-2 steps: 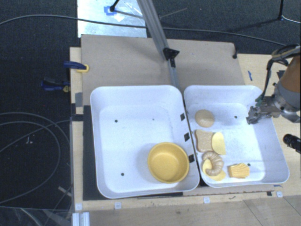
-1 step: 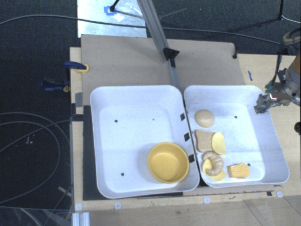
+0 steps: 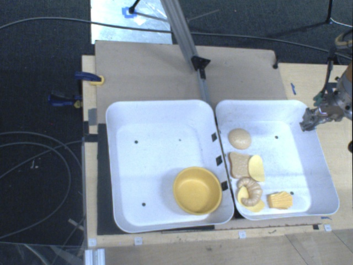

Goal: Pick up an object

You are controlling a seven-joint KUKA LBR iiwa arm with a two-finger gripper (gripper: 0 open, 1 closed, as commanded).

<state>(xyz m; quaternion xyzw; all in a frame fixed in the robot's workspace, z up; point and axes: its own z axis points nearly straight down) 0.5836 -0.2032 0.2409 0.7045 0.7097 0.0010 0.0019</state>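
Gripper: the grey two-finger gripper (image 3: 310,118) sits at the right edge of the right-hand shallow white plastic bin (image 3: 309,164), over its rim. It looks small and dark here; I cannot tell how far its jaws stand apart, and nothing is visible between them.

Candidates: the right bin holds a round beige bread-roll-like lump (image 3: 240,138), a tan slice-of-toast shape (image 3: 238,164), a pale yellow oval chip (image 3: 256,168) overlapping the slice's right side, a curled beige croissant-like piece (image 3: 251,191) lying on a yellow disc, and a ridged yellow-orange wedge (image 3: 280,200).

Other bin: the left-hand shallow white plastic bin (image 3: 138,148) holds a round yellow plastic bowl (image 3: 197,189) near its front right corner.

Step in hand: approach, in my judgement; no object is lifted yet.

Best target: probably the bread-roll-like lump, since it stands apart from the others with bare bin floor all around it.

How to do it well: carry the gripper left from the rim, centre it over the lump, then come straight down with the jaws spread wider than the lump.

Avoid: the slice, chip and croissant cluster; they touch or overlap, so a finger may land on a neighbour.

Risk: the lump's rounded top may slip out of a shallow pinch, so close low on its sides.
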